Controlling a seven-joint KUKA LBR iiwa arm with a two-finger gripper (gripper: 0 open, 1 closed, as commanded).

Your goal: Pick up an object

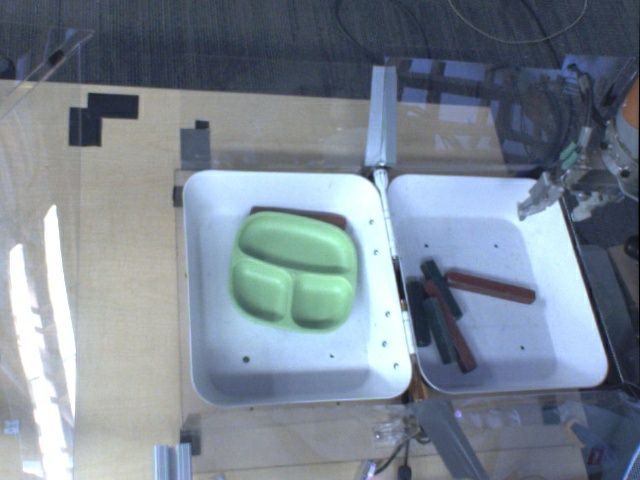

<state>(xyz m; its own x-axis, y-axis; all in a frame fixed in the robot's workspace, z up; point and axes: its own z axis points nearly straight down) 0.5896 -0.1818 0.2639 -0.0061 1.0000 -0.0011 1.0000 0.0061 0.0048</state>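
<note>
In the right bin point(560, 368), a red-brown stick point(491, 287) lies flat near the middle. To its left is a small pile of dark green sticks point(440, 289) crossed by another red-brown stick point(452, 336). A green divided plate point(295, 271) rests in the left bin point(210, 358), and a brown stick point(305, 214) peeks out behind its far edge. My gripper point(560, 200) hangs over the far right corner of the right bin, up and to the right of the sticks. It is open with nothing between its fingers.
A metal divider post point(381, 118) stands at the back between the two bins. Cables point(560, 128) and arm hardware crowd the upper right. Light wooden bench top point(100, 268) stretches to the left, with black markers point(100, 116) at its far side.
</note>
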